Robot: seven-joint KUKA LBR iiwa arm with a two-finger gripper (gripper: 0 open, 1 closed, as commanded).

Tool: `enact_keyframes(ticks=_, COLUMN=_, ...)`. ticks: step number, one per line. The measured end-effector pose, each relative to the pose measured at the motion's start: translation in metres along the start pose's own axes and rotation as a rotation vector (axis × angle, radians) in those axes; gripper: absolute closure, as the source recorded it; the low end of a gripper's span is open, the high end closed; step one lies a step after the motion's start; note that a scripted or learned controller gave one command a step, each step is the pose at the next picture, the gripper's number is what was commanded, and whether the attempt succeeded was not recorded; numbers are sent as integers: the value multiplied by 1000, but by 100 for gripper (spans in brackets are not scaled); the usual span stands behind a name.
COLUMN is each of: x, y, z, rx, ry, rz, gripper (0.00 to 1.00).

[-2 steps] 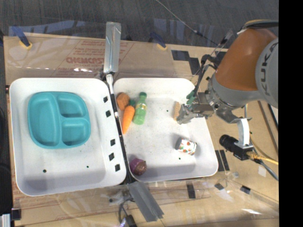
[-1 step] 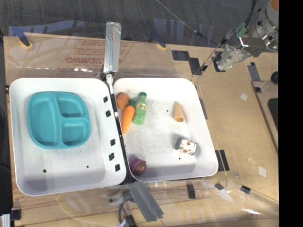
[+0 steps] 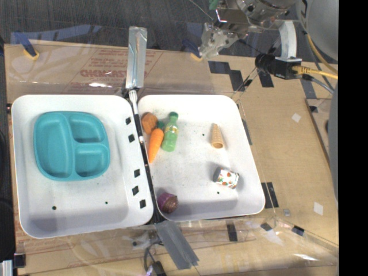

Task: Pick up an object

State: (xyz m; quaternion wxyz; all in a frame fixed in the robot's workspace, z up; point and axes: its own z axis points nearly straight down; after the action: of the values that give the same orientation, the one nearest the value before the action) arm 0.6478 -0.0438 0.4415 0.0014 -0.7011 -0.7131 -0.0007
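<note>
Hovering above the far edge of the bench, the metal gripper (image 3: pixel 211 42) hangs over bare cardboard beyond the right bin (image 3: pixel 247 171) w/ nothing between its fingers; whether they're spread or closed can't be made out. Right bin, smooth white plastic, holds a tapered orange carrot (image 3: pixel 154 144), a brown rounded piece (image 3: pixel 149 121) & a green bottle (image 3: pixel 169 134) clustered by its left wall, a ridged tan cone (image 3: pixel 216 135) mid-right, a patterned white cup (image 3: pixel 227 178) on its side nearer, and a dark purple lump (image 3: pixel 167 201) in the near-left corner. Left bin (image 3: pixel 23 211) carries a glossy teal divided tray (image 3: pixel 71 144) w/ three compartments.
</note>
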Motion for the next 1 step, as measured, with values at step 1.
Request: enact_keyframes(ticks=1, x=-60, y=-34, z=-1, rx=2, ry=-3, rz=15, gripper=100)
